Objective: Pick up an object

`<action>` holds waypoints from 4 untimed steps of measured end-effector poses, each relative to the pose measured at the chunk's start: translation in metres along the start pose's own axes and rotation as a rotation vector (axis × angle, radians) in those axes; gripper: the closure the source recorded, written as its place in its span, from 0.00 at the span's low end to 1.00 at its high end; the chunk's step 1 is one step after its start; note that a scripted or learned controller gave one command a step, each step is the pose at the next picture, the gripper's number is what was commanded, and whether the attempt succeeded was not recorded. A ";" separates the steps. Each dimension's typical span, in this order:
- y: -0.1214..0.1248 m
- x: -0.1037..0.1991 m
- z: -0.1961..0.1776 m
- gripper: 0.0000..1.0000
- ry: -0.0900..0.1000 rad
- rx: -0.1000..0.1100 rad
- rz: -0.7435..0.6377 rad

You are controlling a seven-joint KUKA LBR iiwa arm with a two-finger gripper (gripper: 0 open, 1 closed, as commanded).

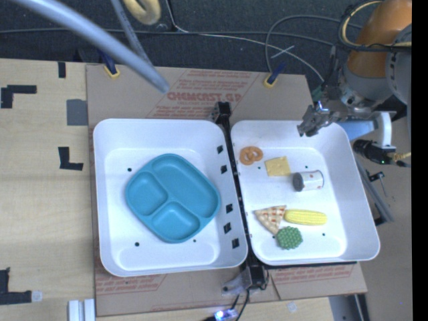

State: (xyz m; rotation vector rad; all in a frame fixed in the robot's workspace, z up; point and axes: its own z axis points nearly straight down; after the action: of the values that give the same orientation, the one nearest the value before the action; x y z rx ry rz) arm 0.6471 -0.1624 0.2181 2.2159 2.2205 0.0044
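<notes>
Six food toys in the right bin (pixel 334 249), nothing picked up yet.
Gripper (pixel 309 127) hangs at the bin's upper rim, jaws look together and empty. Can (pixel 307 180) lies just below the gripper, long axis left-right; cracker (pixel 277 166), pretzel (pixel 251 155), corn (pixel 305 217), pizza slice (pixel 270 217), broccoli (pixel 289 237) sit past the can.

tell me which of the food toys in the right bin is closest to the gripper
The yellow cheese square, near the bin's top; the gripper hangs up-right of it. The pretzel sits further left; pizza, corn and broccoli lie lower.
</notes>
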 end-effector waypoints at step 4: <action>0.018 0.151 -0.024 1.00 0.002 0.006 -0.004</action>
State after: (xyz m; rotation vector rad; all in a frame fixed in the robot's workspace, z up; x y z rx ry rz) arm 0.6646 -0.0118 0.2421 2.2156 2.2284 0.0004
